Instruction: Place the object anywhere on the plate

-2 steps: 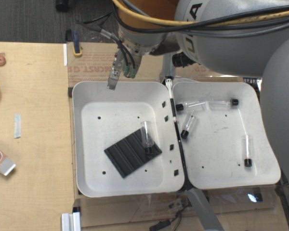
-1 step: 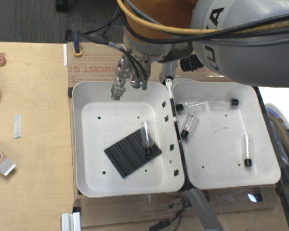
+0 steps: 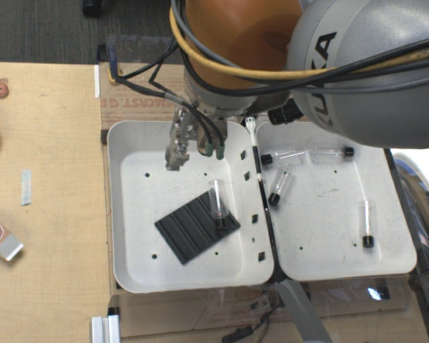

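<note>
A black ribbed plate (image 3: 189, 229) lies at a slant in the left bin (image 3: 132, 259), near its front middle. A clear tube (image 3: 216, 197) with a black cap rests across the plate's right corner, cap end toward the front. My gripper (image 3: 176, 160) hangs over the back of the left bin, up and to the left of the plate and apart from the tube. I see nothing held at its tip. The grey arm with its orange band (image 3: 236, 20) takes up the upper right of the view.
The right bin (image 3: 329, 259) holds several more clear capped tubes, one near its left wall (image 3: 279, 187), one along the back (image 3: 318, 152), one at the right (image 3: 365, 224). On the wooden bench to the left lie a small metal strip (image 3: 26, 188) and a wrapped block (image 3: 1, 239).
</note>
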`<action>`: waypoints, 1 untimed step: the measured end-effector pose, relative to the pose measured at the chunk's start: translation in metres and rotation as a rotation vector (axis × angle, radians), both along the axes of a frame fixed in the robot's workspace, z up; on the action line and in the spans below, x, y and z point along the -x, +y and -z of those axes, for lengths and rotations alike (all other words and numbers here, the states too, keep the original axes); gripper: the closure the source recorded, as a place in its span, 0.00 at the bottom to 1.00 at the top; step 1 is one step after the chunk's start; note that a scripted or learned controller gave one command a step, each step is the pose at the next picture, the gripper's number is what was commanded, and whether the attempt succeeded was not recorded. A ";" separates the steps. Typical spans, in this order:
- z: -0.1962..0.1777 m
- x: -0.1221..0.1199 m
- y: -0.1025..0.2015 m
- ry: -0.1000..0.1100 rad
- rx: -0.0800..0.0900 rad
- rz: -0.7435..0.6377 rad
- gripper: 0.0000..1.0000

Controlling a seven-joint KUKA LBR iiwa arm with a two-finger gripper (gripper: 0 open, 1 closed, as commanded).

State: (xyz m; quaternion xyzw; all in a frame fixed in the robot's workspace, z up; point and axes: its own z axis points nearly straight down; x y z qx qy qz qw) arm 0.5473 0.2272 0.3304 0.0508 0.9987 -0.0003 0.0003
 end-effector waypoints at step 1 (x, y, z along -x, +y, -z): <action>0.057 0.009 0.001 0.000 0.000 -0.081 1.00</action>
